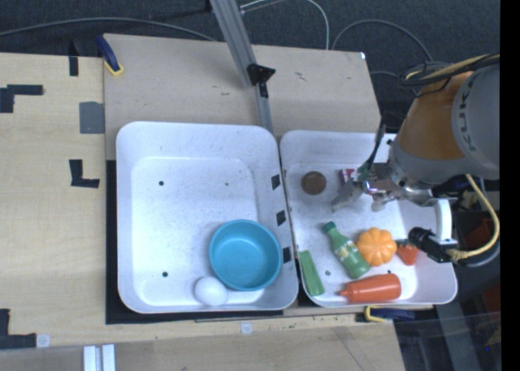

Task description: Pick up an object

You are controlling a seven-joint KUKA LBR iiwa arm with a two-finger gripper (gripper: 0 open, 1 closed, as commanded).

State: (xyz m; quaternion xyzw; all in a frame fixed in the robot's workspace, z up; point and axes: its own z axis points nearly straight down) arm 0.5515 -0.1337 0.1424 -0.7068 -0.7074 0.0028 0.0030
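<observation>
You're hovering w/ gripper (pixel 361 196) fingers spread, holding nothing; brown round object (pixel 314 183) is lying just left of it.

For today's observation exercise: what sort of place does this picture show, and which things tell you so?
Probably a robotics lab test bench: a grey and orange robot arm reaches over two white bins holding toy food such as a small pumpkin, and loose cables trail behind.

A robotics lab was indicated. Two shallow white plastic bins (pixel 130 199) were set on a taped plywood bench (pixel 187 85), with loose cables (pixel 284 4) trailed behind.
</observation>
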